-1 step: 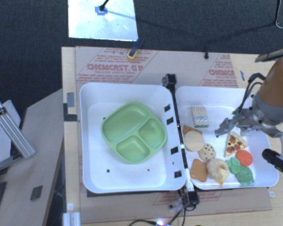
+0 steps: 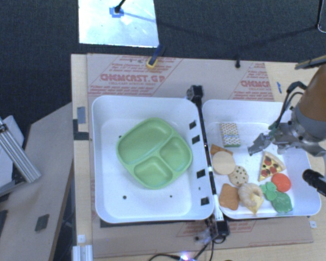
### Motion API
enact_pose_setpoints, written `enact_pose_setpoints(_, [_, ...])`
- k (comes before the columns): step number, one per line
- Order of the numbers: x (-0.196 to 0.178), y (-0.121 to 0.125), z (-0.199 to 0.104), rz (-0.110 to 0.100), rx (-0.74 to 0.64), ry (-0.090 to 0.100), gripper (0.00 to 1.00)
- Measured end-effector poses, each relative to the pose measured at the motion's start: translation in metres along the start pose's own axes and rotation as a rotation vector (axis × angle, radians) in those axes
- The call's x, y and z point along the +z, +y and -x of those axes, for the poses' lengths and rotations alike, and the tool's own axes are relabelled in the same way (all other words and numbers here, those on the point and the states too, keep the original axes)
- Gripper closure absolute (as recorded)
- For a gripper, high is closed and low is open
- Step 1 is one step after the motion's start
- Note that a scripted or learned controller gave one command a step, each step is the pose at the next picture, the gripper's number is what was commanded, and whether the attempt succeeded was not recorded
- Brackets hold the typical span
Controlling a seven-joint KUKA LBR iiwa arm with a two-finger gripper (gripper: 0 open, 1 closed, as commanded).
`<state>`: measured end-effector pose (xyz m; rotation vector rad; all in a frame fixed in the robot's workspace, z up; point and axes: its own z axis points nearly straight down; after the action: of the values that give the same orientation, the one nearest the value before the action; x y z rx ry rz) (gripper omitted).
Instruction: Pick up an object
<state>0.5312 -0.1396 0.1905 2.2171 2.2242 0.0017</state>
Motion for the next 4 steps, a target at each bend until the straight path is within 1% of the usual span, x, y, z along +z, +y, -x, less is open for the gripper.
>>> enact_pose_setpoints(1, [0.048,0.009,-0.003,-0.004,0.001,0.001,0.00])
enact_pose_setpoints(2, [0.100,0.008,-0.004,-0.005,0.002,0.001,0.00])
enact_pose_setpoints(3, [0.087,0.010,-0.003,0.002,0.002,-0.001,1.00])
enact_pose_setpoints(4, [0.041,0.006,0.002,0.003,0.004,-0.001,1.00])
